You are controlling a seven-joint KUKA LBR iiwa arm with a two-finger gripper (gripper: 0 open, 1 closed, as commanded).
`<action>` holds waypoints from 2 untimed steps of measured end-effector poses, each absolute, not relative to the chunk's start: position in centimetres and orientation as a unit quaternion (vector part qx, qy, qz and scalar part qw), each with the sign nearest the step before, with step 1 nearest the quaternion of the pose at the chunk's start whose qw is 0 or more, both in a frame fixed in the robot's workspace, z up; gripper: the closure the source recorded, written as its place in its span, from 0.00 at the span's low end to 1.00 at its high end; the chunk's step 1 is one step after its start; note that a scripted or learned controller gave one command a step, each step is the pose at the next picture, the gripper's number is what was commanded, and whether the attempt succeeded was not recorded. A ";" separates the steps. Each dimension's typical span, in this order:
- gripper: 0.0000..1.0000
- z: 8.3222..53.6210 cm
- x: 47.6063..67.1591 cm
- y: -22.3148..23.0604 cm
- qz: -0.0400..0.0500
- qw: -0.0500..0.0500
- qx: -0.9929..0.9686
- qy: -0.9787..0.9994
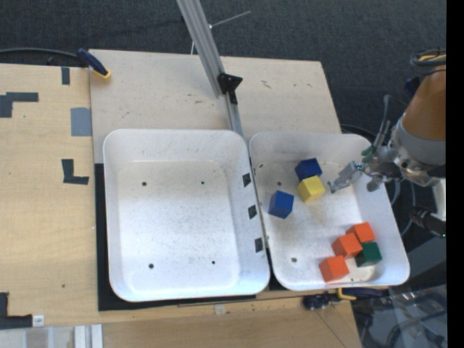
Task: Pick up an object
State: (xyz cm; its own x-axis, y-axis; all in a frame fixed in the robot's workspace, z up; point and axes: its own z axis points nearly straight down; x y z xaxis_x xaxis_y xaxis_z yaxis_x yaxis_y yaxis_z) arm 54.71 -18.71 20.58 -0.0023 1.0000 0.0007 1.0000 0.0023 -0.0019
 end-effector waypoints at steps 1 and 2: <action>0.00 20.6 54.7 -18.7 0.000 0.001 -0.706 -0.708; 0.00 14.1 54.4 -18.8 0.002 0.003 -0.707 -0.707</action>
State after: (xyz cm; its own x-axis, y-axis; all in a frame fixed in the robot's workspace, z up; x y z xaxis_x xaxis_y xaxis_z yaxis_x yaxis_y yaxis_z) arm 54.44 -18.83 14.13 -0.0010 1.0000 0.0012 1.0000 0.0010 -0.0081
